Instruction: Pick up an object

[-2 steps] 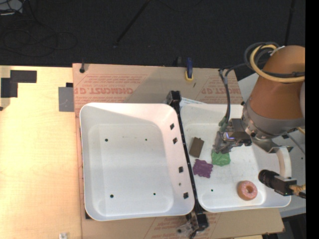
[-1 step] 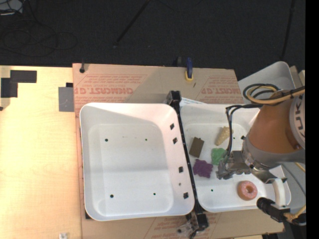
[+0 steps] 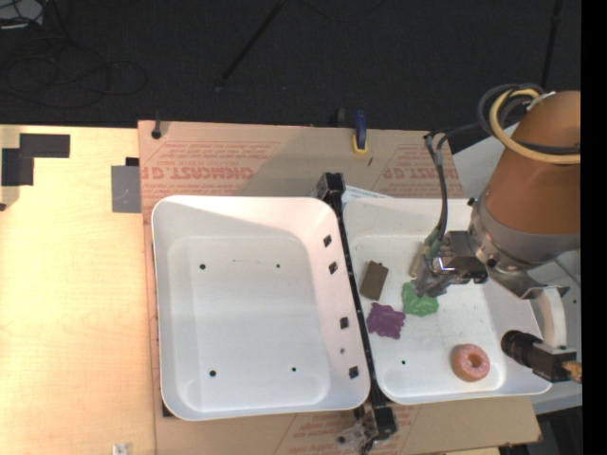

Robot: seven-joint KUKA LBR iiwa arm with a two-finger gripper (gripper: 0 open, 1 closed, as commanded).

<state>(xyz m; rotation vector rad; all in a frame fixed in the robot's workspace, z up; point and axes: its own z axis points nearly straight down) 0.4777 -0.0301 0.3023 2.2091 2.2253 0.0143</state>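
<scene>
Pincer (image 3: 429, 275) above crumpled green object (image 3: 418, 301), beside purple lump (image 3: 385, 319)

you saw white bins (image 3: 247, 218); a brown block (image 3: 375, 279); a purple lump (image 3: 386, 319); a green piece (image 3: 419, 301); a pink, tan-edged ring (image 3: 469, 362).

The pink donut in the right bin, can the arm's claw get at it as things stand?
Probably yes. The pink donut lies alone on the right bin floor, nothing on top, and the claw sits above the green piece nearby.
</scene>
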